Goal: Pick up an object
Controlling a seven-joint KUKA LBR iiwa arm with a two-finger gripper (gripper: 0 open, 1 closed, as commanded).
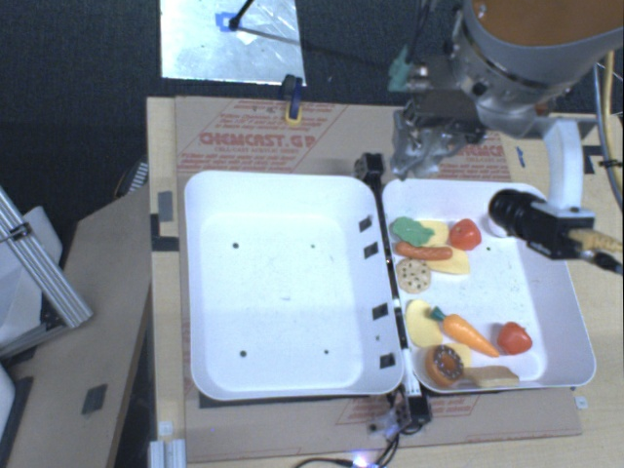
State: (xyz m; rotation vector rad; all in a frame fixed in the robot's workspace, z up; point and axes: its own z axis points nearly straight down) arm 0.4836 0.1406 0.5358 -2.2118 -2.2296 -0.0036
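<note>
Starting at the left of my view, the left bin sits on the tabletop, so nothing over there concerns this pick. Moving right past the divider, the right bin carries all the candidates: a green piece and a sausage near the inner wall, a cookie below them, a tomato further in, then a carrot, a doughnut and a strawberry toward the near edge. I judge we are in the approach step, with nothing grasped yet. The tool hangs above the far rim of the right bin, apart from every item; whether it stands apart or together I cannot tell from this slant. The green piece and sausage lie nearest, just toward me from it. My next move would be forward over one item, then straight down.
</note>
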